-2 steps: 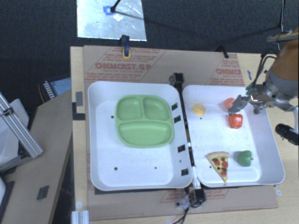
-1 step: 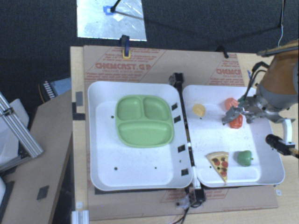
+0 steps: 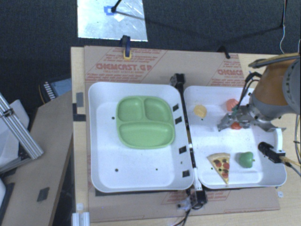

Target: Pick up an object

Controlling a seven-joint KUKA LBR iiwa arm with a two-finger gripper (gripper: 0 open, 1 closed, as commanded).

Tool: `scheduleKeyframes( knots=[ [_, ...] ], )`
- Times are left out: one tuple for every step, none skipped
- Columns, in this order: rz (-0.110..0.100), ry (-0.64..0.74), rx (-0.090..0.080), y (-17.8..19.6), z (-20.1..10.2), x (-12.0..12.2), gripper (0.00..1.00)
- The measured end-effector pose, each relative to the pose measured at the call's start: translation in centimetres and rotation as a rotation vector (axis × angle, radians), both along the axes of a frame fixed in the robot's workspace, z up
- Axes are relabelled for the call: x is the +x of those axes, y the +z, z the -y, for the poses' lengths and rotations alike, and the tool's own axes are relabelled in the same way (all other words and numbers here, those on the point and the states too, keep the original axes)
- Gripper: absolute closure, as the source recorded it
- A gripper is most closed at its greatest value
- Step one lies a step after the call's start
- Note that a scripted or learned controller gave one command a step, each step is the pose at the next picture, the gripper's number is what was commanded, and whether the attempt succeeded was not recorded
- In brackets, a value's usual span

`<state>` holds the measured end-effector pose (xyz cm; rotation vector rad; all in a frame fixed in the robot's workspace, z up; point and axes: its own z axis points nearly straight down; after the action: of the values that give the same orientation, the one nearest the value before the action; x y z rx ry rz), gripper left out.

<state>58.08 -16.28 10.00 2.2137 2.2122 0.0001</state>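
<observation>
Two white bins are seen: the left bin (image 3: 101,173) carries one green divided plate (image 3: 145,122). Four items are counted in the right bin (image 3: 275,175): one yellow piece (image 3: 200,110), one pizza slice (image 3: 221,165), one green pepper (image 3: 245,159), one red-orange item (image 3: 231,104) beside the gripper (image 3: 228,123). Its opening cannot be told.

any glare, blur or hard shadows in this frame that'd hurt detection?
Camera view: strong glare on the shiny silver sheet at top; even, soft light on the two white bins, shadows faint. The green divided plate, pizza slice toy and green pepper toy read sharp. The gripper looks slightly soft, partly covering a red-orange object.
</observation>
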Motion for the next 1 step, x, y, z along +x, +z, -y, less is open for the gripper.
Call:
scheduleKeyframes(
  knots=[
    [0.000,0.001,0.004,1.05,-0.18,0.05,1.00]
  ],
)
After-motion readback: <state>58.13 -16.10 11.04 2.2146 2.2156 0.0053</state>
